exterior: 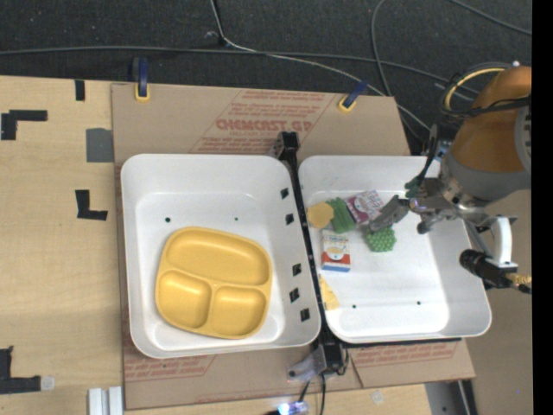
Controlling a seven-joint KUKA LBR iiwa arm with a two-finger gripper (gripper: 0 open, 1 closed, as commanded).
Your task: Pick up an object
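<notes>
Target guess: the green knobbly toy (381,239), lying in the right bin (449,314), just right of the small red-and-white carton (335,254), which I'll use as the landmark. The gripper (404,215) sits right of the carton and just above-right of the green toy. One dark finger (385,215) slants down-left with its tip at the toy's top edge, and a second finger (432,218) stands apart to the right, so the pincer looks spread fairly wide, with nothing between the fingers.

Step in hand, by my read: closing in on a grasp. To do it well, shift so both fingers straddle the toy rather than one poking its edge, drop near the bin floor, then close. Risk: shoving it into the pile.

The toy looks roundish and blurry, with no clear long axis and no pointing direction I can call.

Above the carton are a yellow round piece (320,214) and a green packet (340,213); up-right of it is a purple-and-white wrapper (367,203). Far left of the carton, the left bin (138,188) holds a yellow divided tray (213,281).
</notes>
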